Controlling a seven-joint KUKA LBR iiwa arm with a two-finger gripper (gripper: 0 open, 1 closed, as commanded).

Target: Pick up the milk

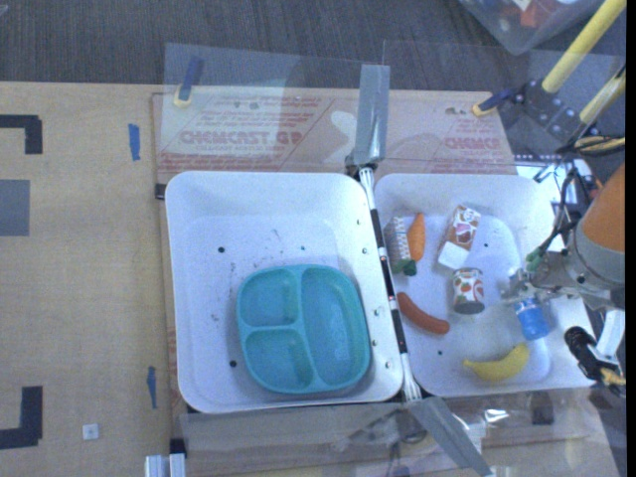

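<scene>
The milk [458, 237] is a small white carton with red-orange print, lying tilted in the upper middle of the right bin [497, 192]. My gripper [530, 288] hangs over the right side of that bin, to the right of and below the carton and apart from it. The grey arm with its orange band [606, 229] comes in from the right edge. Directly under the gripper lies a small blue bottle [533, 321].
The right bin also holds a carrot [417, 236], a green and red toy [400, 244], a small printed can [468, 290], a sausage [422, 314] and a banana [499, 363]. A teal divided plate [302, 329] lies in the left bin [199, 266].
</scene>
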